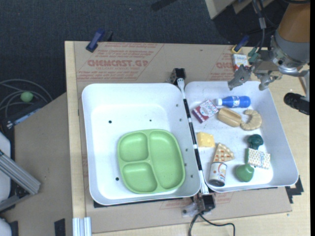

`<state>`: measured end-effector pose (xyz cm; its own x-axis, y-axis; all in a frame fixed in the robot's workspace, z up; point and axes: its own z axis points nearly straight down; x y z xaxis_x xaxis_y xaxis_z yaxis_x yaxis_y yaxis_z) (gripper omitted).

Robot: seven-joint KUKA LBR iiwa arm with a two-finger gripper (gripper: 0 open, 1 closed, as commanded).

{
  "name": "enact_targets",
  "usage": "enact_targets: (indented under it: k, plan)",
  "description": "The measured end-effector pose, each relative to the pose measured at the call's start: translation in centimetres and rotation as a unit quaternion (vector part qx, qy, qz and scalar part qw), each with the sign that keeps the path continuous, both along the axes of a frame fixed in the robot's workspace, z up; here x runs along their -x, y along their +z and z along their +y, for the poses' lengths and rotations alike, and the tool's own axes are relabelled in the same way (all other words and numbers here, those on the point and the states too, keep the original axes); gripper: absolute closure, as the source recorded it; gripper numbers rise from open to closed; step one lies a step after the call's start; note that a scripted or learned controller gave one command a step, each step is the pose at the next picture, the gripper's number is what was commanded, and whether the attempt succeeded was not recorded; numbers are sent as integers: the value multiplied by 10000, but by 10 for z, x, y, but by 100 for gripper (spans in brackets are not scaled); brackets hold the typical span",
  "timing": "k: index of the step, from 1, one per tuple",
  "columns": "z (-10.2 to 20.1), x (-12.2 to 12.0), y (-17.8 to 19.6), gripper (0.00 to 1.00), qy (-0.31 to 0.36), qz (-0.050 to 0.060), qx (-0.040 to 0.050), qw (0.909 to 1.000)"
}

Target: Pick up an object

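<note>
- Gripper (251,80) hovers at the right bin's (284,146) twelve o'clock rim, fingers spread, released.
- Blue bottle (235,102) lies just below, at six o'clock of it.

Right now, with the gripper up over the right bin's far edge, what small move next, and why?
Probably lower the gripper, with its jaws spread and holding nothing, toward the blue-capped bottle. The bottle lies on its side just below it in the right bin, with the bread roll close beside.
</note>
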<state>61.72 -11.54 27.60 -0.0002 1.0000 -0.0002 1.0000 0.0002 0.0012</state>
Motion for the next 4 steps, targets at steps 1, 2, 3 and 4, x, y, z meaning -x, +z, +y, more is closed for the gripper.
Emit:
enact_targets:
  k: [1, 2, 3, 4]
  plan:
    - [-35, -4, -103, 0, -5, 16, -1, 10000]
    - [-71, 85, -189, 0, -9, 19, 0, 10000]
    - [-93, 136, -192, 0, -10, 15, -2, 10000]
    - [-93, 135, -182, 100, -9, 1, 0, 10000]
